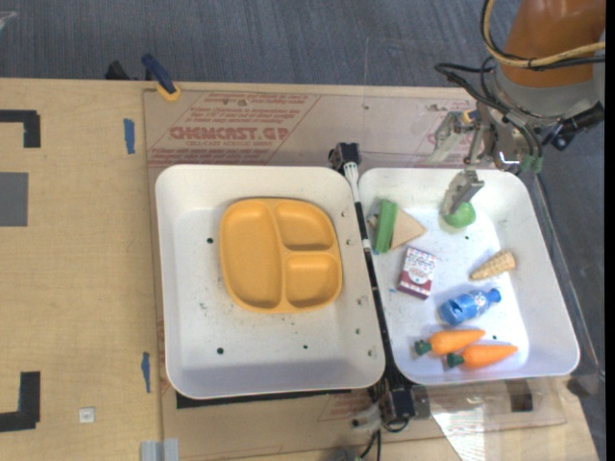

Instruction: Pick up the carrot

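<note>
The tool [465, 192] hangs over the far part of the right bin [548, 257], its tip down at a green ball [460, 214]; whether it grips the ball I cannot tell. Two carrots lie by the bin's near edge: one carrot [452, 341] and, just beside it, a second carrot [486, 355]. A blue bottle [469, 304] sits just beyond them, with a cone [493, 265], a small red carton [417, 271] and a green-edged wedge [394, 226] farther in. The left bin [183, 286] holds a yellow divided plate [280, 254]. Both bins rest on a cardboard-covered surface [77, 257] above grey carpet [288, 17].
</note>
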`<move>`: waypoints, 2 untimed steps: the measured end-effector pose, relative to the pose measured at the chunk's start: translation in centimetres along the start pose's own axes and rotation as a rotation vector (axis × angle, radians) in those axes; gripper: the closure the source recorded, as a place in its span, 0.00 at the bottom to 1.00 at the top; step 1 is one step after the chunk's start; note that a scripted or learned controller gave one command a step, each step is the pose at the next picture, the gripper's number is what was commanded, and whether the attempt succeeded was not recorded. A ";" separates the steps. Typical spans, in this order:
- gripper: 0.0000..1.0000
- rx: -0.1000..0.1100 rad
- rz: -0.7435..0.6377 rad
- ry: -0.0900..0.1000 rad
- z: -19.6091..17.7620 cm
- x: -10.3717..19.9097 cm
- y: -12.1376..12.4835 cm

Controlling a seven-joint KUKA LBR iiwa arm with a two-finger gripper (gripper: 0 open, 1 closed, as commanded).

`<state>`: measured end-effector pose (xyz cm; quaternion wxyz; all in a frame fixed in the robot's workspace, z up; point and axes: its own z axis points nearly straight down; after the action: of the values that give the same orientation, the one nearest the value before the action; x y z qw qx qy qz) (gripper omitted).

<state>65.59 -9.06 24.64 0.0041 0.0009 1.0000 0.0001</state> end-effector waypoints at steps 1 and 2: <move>0.00 -0.002 -0.151 0.005 3.4 6.2 2.3; 0.00 -0.001 -0.206 0.004 2.7 14.5 1.7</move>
<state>51.13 -7.34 21.78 0.0019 -0.1021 0.9948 0.0001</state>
